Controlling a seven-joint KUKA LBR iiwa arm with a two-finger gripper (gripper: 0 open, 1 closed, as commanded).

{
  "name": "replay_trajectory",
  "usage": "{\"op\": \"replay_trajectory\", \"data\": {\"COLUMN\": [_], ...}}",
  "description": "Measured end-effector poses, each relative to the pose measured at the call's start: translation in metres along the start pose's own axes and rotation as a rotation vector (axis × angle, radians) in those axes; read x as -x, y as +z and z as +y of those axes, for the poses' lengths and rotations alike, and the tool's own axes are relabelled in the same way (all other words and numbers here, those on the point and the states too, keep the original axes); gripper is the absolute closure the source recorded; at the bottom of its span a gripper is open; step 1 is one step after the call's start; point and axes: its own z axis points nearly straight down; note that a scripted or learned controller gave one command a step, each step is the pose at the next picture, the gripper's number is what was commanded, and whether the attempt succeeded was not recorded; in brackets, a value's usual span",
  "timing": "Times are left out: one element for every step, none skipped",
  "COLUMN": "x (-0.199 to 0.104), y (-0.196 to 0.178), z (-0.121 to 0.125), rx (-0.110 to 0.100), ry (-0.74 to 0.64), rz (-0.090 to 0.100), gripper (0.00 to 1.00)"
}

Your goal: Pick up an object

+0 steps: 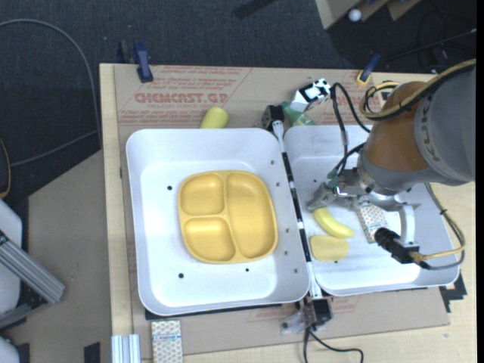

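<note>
Two white bins side by side on the bench (113,203). Left bin (151,172) holding a yellow divided plate (227,216), three compartments, sitting roughly mid-bin. Right bin (318,146) crowded by the arm (423,134), grey with that orange band, reaching in from the bench's right edge. Pincer (327,193) down low over the right bin near its left wall, just above a small yellow banana-shaped piece (333,224). Can't tell if touching it, and can't tell if open or shut either, too much metal and cable in the way. Second pale yellow chunk (330,248) just beside the banana, toward the bench's front edge. Another yellow object (215,118) lying outside the bins, near the back edge, behind the left bin.
</note>
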Motion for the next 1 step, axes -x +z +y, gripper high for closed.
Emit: {"op": "replay_trajectory", "data": {"x": [0.0005], "y": [0.0005], "z": [-0.0359], "rx": [-0.001], "ry": [0.0], "rz": [0.0], "gripper": [0.0]}}
